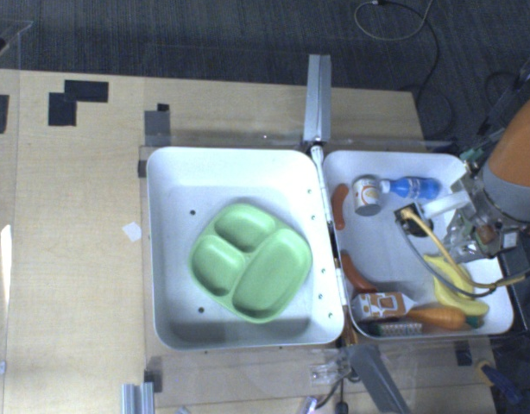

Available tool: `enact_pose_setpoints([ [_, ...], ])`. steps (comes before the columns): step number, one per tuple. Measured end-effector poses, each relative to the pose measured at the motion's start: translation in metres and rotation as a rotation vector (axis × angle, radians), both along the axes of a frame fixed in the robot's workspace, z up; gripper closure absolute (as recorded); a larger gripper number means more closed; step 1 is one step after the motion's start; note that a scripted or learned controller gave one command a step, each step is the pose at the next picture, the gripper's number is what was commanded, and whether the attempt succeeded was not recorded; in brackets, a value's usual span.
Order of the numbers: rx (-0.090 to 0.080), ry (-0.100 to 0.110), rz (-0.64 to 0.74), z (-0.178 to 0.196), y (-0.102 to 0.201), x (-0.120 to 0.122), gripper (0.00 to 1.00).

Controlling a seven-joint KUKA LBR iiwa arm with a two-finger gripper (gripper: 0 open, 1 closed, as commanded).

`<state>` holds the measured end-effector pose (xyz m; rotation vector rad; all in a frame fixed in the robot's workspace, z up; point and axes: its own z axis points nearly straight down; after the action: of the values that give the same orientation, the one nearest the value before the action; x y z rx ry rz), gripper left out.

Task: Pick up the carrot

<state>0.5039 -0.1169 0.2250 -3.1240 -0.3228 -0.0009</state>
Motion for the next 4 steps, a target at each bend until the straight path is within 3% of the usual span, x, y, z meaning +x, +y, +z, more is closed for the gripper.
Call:
enact_pose_setpoints([
  [1,-0.002,-0.003,0.0,0.032,-0.065,0.023,1.0],
  [2,0.0,0.001,0.072,-0.033,-0.022,0.061,1.0],
  [3,-0.001,-0.004,0.005,0.024,-0.042,0.134,1.0],
  [4,-0.002,-0.006,0.017,0.035,-0.039,0.136,1.0],
])
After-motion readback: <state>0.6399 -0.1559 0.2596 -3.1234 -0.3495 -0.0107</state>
